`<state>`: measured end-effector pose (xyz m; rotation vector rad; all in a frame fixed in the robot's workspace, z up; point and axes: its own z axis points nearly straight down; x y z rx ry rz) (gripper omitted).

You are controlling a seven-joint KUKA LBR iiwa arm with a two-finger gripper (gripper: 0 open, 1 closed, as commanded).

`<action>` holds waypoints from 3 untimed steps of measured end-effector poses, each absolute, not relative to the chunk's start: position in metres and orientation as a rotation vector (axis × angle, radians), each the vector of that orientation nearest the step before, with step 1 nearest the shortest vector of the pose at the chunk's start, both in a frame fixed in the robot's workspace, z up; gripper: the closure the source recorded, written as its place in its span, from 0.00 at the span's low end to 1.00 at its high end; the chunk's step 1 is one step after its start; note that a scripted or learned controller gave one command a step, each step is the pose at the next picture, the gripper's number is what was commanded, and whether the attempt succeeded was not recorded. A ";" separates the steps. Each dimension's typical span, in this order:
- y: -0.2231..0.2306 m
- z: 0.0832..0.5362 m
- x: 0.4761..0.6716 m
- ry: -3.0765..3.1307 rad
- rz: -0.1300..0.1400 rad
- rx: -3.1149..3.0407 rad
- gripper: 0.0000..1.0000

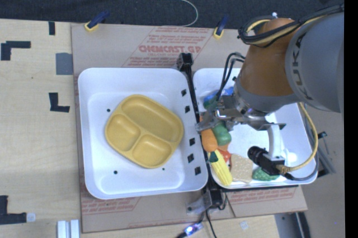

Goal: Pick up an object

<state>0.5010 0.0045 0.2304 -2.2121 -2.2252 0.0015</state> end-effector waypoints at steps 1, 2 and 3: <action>0.031 0.234 0.496 -2.224 0.003 -2.215 1.00; 0.027 0.216 0.504 -2.220 0.007 -2.219 1.00; 0.025 0.217 0.503 -2.222 0.005 -2.217 1.00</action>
